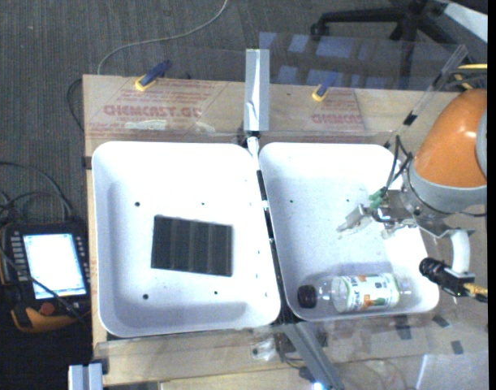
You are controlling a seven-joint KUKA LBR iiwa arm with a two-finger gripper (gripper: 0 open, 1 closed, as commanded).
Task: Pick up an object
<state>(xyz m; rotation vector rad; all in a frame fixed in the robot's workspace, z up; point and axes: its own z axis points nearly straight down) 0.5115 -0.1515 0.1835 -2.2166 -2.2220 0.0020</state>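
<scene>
Two white bins [109, 218] side by side | plastic bottle [357, 292] lying flat at right bin's near wall, dark cap leftward | gripper [351, 223] above right bin, apart from bottle, fingers spread, nothing between | dark ribbed pad [191, 245] in left bin

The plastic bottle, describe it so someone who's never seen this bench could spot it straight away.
Find the right-hand white bin, on the arm's side. Along its near wall lies a clear plastic bottle on its side, black cap pointing toward the left bin. The dark ribbed rectangular pad in that bin is flat and opaque instead.
</scene>
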